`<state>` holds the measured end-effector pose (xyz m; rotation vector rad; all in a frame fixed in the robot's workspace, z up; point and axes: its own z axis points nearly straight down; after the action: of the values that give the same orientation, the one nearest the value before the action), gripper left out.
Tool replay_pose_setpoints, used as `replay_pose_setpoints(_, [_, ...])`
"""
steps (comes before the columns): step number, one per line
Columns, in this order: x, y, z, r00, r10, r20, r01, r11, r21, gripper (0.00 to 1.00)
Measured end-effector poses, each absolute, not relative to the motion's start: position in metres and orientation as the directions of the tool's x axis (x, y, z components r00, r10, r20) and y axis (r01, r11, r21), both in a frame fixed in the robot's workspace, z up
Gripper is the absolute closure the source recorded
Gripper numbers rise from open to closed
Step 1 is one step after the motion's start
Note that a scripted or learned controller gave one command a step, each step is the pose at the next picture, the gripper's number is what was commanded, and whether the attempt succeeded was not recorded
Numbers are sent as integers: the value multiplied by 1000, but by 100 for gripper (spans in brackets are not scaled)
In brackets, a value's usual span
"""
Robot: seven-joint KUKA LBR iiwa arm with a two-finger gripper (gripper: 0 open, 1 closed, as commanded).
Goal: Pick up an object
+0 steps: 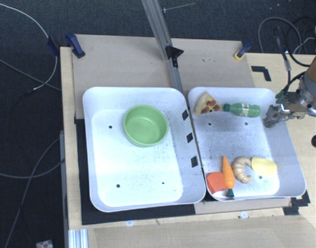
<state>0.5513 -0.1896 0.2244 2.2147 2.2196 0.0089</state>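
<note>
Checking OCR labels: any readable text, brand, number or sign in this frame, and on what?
No readable text.
Green bottle in the right bin: its label band is too small and blurred to read.
Pizza slice, carrot, green bowl: no lettering visible.

The arm enters from the right, its wrist angled down and leftward. The gripper [273, 117] hangs over the right edge of the right bin [292, 154], near its far corner.
</note>
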Motion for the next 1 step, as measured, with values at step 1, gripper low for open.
replay_pose_setpoints(1, [553, -189, 268, -2, 1000, -1, 1000, 2, 7, 100])
